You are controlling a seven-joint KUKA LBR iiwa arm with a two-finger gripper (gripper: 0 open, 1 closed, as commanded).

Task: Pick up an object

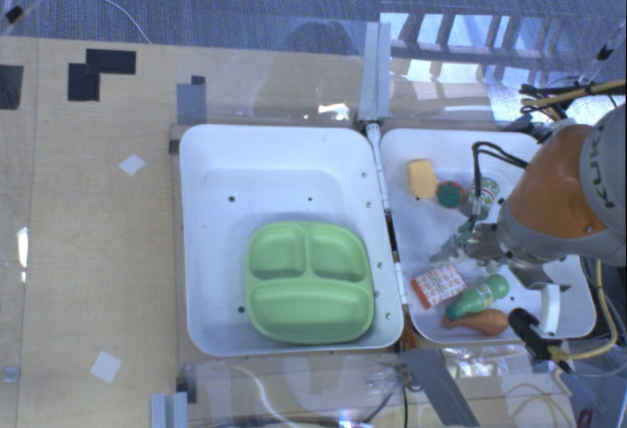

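Arm's orange-banded wrist (554,186) nearest lens, over right bin (578,318) | gripper (477,242) above toys, finger state cannot tell | green bottle (483,295) beside red-white carton (437,284), touching orange toy (482,321) | judged light, stiff, slick: grip mid-body | green divided plate (310,281) in left bin (211,220)

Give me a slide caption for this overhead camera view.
KUKA gripper hovers in right bin among toy food; green divided plate in left bin.

Bright, even light; glare on clear panels (470,34).
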